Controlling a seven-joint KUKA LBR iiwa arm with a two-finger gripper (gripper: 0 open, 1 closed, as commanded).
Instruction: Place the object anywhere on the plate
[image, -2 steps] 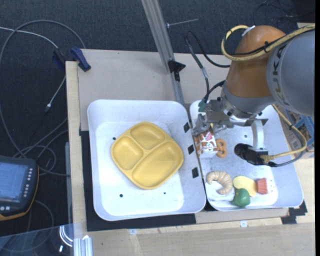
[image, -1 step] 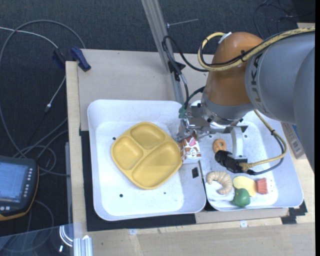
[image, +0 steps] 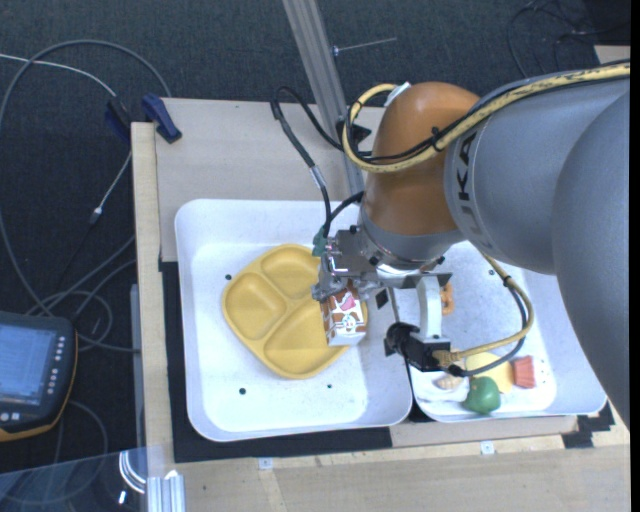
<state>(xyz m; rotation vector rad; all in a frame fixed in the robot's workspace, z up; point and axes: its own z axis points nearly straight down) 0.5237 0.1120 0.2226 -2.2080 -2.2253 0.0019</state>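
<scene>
A small red-and-white carton (image: 343, 317) sits pinched in the gripper's (image: 341, 300) jaws over the yellow divided plate's (image: 268, 310) right edge, in the left white bin (image: 200, 250). The right bin (image: 540, 405) holds a green fruit (image: 483, 396) and an orange block (image: 524, 372). Wooden tabletop (image: 230, 150); cables (image: 60, 130) trail across dark floor.

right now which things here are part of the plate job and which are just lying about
Job:
yellow plate
small carton at the plate's right edge
gripper above the carton

Lying about:
green ball
orange block
banana
blue clamp
</scene>
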